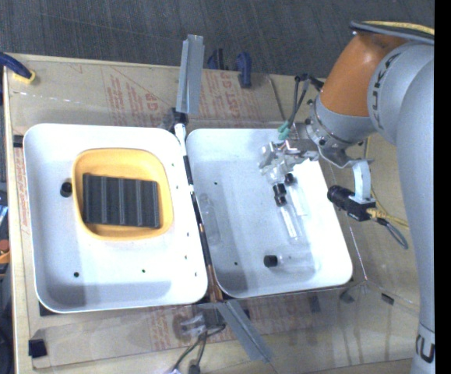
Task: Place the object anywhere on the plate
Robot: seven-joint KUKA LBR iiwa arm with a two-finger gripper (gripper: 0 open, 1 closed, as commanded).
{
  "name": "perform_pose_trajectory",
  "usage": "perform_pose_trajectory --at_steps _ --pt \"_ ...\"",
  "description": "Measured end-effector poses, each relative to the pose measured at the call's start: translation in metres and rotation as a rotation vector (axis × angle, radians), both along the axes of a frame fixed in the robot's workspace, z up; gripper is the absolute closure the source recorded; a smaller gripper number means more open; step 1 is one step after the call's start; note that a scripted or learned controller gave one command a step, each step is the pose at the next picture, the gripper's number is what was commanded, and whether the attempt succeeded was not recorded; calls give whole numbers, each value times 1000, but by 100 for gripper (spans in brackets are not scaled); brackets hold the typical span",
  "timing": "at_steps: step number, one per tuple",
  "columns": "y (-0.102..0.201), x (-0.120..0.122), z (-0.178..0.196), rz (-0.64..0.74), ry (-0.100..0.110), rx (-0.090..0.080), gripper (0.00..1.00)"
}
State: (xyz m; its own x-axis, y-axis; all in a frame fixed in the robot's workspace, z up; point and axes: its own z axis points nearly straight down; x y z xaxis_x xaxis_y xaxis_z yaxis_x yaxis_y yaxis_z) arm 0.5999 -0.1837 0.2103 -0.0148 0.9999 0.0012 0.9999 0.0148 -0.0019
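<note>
Reaching in from the right, my grey arm with its orange band hangs over the right bin, a shallow white tray with rounded corners and a smooth, slightly glossy floor. My hand sits low over the bin's upper middle, a tangle of pale metal parts, and I cannot tell whether it is spread or pressed together. Just below it a clear, slender tube-shaped object with a dark end lies slanted on the bin floor. A small dark piece rests near the bin's front. The left bin holds the plate, a yellow rounded-square dish with a dark ribbed insert in its middle. Both bins rest on a light wooden table.
</note>
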Motion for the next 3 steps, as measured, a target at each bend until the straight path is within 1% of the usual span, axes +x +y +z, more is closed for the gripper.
perform_pose_trajectory --at_steps 1,2,3 --pt "32 -10 -20 319 2 1 100" --pt "88 -8 3 520 -2 -1 100" --pt "186 12 -19 725 1 0 100"
